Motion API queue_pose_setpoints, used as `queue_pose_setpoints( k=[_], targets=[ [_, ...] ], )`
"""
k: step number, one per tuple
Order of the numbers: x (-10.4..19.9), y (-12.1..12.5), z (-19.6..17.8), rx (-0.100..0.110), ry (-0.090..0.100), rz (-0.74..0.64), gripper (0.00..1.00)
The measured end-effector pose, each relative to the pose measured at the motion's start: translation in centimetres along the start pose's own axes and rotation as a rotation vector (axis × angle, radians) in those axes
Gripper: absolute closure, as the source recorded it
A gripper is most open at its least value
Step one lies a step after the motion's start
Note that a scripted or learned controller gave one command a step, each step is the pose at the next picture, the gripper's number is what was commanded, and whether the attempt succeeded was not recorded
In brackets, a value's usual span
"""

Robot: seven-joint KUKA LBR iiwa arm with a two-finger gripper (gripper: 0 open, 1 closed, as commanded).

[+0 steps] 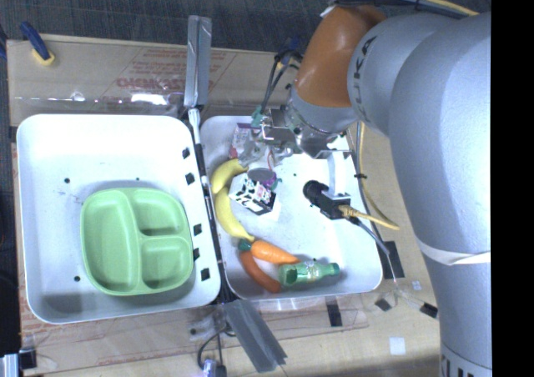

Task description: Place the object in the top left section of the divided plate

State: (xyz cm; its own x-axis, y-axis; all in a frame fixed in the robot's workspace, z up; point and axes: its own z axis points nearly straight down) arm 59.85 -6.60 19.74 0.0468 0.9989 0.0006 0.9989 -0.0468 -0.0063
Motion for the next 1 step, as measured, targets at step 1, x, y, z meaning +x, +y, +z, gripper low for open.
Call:
queue_pose_setpoints(
  k=[1],
  targets=[
    [5.58, -2.85, 0.73, 0.0, -0.001, -0.137, 1.0]
  ],
)
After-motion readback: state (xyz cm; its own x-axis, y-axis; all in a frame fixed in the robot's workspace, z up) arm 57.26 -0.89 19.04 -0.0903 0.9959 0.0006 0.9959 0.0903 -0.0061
